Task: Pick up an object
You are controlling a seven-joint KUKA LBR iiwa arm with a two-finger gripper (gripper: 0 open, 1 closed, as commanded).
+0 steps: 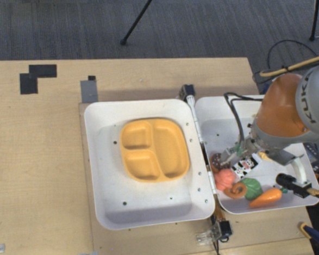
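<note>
My gripper (239,158) reaches down into the right bin (219,126), low over a cluster of small toys near its front left. Just under it lies a small white thing with black and red marks (243,168). Next to that are a pink lump (224,178), a brown and orange ring (238,190), a green piece (252,186) and an orange carrot (266,197). A dark brownish piece (216,159) sits to the gripper's left, by the bin wall. I see nothing lifted off the bin floor.
The left bin (107,204) holds a yellow divided plate (153,150). The arm's orange band (278,110) and grey body cover the right bin's right side. The divider wall (200,143) between the bins runs close to the toys.
</note>
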